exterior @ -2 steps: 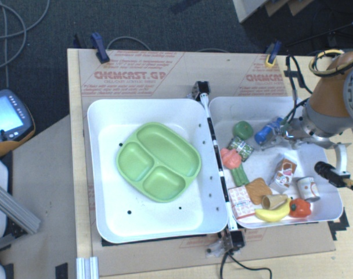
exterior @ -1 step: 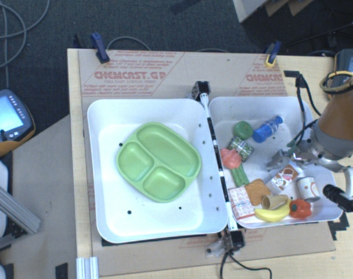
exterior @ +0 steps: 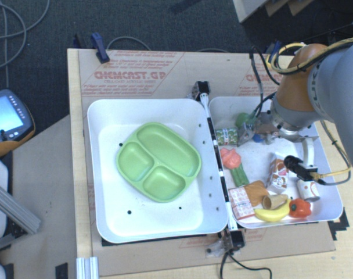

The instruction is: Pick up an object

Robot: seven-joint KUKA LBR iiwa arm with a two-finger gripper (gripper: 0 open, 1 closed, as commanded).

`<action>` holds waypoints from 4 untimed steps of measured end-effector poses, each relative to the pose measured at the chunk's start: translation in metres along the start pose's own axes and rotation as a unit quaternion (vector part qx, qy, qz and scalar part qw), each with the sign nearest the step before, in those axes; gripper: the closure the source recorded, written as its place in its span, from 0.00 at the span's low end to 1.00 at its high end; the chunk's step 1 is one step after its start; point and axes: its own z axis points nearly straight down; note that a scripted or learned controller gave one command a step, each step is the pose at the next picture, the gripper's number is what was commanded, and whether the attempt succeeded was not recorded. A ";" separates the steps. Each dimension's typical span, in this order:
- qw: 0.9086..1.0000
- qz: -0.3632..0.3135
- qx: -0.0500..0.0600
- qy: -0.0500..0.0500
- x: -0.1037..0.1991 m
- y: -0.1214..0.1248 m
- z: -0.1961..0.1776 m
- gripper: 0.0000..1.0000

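My gripper (exterior: 253, 130) is low in the back left part of the right bin (exterior: 333, 190), under the grey wrist and orange band. It sits right beside a dark green object (exterior: 242, 121) and a small green-and-white packet (exterior: 226, 136). I see nothing clearly held. Further forward lie a pink-red item (exterior: 230, 157), a green stick-shaped piece (exterior: 239, 175), a brown piece (exterior: 255, 189), a red-and-white card (exterior: 240, 203), a banana (exterior: 271, 214), a red tomato-like item (exterior: 300, 208) and a small carton (exterior: 279, 176).
The left bin (exterior: 107, 132) holds a light green divided plate (exterior: 159, 161). A ridge with black clips (exterior: 201, 89) separates the two bins. Yellow and black cables (exterior: 333, 176) trail over the right bin's right side. A blue clamp (exterior: 99, 46) sits at the board's back left.
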 end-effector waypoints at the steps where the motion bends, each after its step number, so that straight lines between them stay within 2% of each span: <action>1: 1.000 0.007 0.026 0.009 -0.016 0.054 0.006 0.00; 2: 1.000 0.007 0.014 0.007 -0.075 0.056 -0.007 0.00; 3: 1.000 0.005 0.017 0.007 -0.072 0.056 -0.018 1.00; 4: 1.000 0.002 0.010 0.006 -0.015 0.051 -0.028 1.00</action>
